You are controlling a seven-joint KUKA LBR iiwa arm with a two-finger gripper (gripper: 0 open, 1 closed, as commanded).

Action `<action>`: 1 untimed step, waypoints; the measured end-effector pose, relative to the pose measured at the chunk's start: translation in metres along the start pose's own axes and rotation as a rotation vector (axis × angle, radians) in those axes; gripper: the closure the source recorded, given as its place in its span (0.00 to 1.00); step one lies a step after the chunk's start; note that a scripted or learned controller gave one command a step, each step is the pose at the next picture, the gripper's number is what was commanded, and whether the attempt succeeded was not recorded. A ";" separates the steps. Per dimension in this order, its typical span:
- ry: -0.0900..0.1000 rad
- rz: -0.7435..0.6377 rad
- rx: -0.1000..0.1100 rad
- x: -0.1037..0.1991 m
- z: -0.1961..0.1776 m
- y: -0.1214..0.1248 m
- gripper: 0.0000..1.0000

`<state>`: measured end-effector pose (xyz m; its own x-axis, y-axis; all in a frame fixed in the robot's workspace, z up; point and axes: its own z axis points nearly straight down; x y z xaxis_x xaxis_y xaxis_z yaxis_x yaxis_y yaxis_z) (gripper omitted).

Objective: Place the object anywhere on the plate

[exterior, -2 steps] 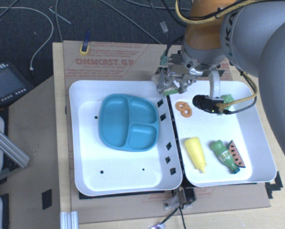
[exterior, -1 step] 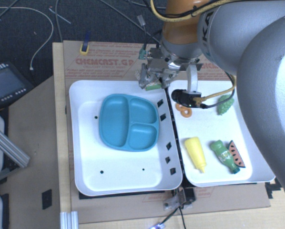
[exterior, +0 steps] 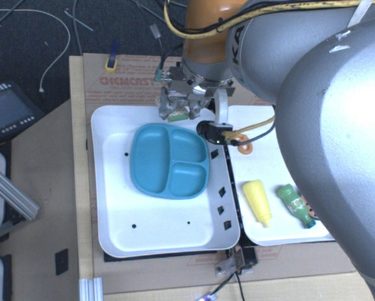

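Observation:
A blue divided plate (exterior: 170,160) lies in the left white bin (exterior: 112,187), towards its far side. My gripper (exterior: 177,110) hangs just beyond the plate's far rim, over the bin's back edge. Its grey fingers are closed around a small green object (exterior: 180,114). Only a sliver of that object shows under the fingertips. The grey arm with its orange band comes in from the upper right and hides much of the right bin.
The right bin (exterior: 272,231) holds a yellow object (exterior: 258,200), a green bottle-shaped object (exterior: 295,205) and a small orange ring (exterior: 244,147). A cardboard sheet (exterior: 131,74) lies under the bins, and cables run across the dark floor behind.

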<state>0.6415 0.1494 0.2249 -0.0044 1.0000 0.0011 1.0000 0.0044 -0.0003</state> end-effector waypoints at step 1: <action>0.000 0.003 0.000 -0.002 -0.001 0.000 0.00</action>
